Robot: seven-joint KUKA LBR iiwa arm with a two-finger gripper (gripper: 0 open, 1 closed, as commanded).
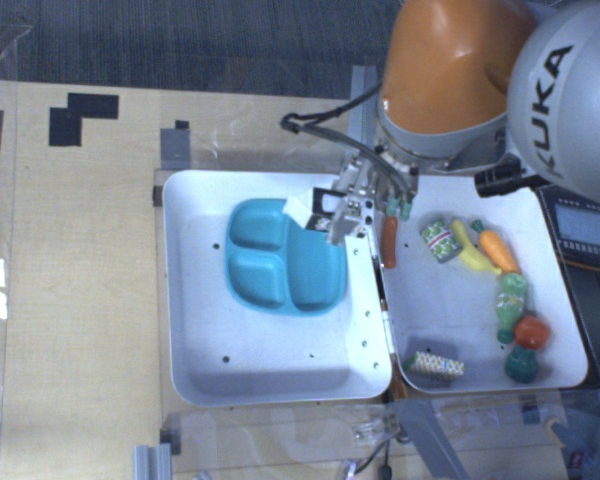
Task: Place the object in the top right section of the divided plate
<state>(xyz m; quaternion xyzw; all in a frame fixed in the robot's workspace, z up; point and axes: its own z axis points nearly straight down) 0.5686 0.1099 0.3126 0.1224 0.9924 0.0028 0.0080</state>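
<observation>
A blue divided plate [280, 260] lies in the left white bin [195, 298], with two small sections on its left and one long section on its right. My gripper [352, 213] hangs over the plate's upper right corner, close to the wall between the two bins. A red-orange sausage [388, 243] stands nearly upright just right of the gripper, at the left edge of the right bin [565, 363]. Whether the sausage is held or rests against the wall is not clear from this angle.
The right bin holds a green-and-white striped can [438, 240], a yellow banana [471, 254], a carrot [498, 251], a green piece [512, 298], a red tomato [531, 331], a teal piece [521, 366] and a small striped block [438, 365]. The arm's big orange and grey body covers the upper right.
</observation>
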